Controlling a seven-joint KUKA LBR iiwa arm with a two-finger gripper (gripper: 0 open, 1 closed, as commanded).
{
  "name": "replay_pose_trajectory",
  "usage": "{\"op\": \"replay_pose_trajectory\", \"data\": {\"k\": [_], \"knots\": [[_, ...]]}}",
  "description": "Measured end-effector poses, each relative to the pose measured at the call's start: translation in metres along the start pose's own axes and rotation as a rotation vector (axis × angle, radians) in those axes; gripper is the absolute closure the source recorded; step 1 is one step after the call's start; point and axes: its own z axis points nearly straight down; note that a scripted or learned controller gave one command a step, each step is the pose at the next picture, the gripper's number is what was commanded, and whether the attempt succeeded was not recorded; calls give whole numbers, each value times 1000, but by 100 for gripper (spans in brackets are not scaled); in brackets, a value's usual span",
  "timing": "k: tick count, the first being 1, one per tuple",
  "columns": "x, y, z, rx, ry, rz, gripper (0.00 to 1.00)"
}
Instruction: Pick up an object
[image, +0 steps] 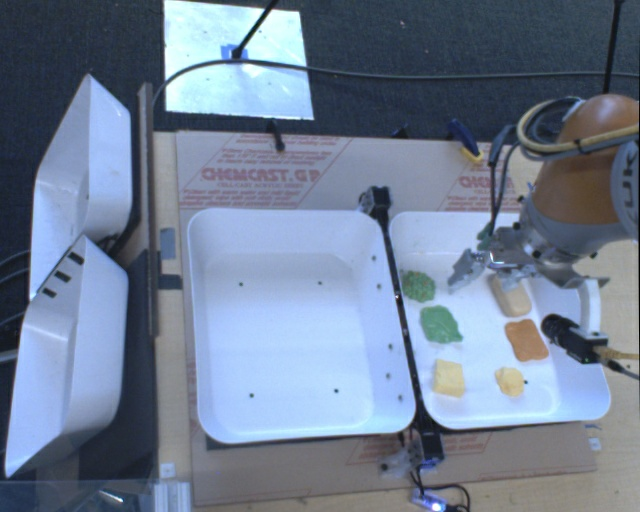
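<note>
Two shallow white bins sit side by side on the bench: the left bin (290, 320) and the right bin (575, 400). Six small objects lie in the right bin. Two are green: a darker green lump (418, 287) and a green leaf-shaped piece (439, 324). Two are yellow: a yellow block (449, 378) and a smaller yellow piece (510, 381). One is an orange slab (526, 340), and one is a tan piece (512, 297). Two more white bins (70, 300) stand stacked off the bench at the left. One arm (585, 170) reaches in.
</note>
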Motion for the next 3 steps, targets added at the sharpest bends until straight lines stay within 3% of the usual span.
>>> {"op": "replay_pose_trajectory", "data": {"k": [1, 2, 3], "knots": [[-1, -19, 59, 5, 0, 1, 0], [-1, -4, 122, 5, 1, 0, 0], [-7, 4, 133, 0, 0, 0, 0]]}}
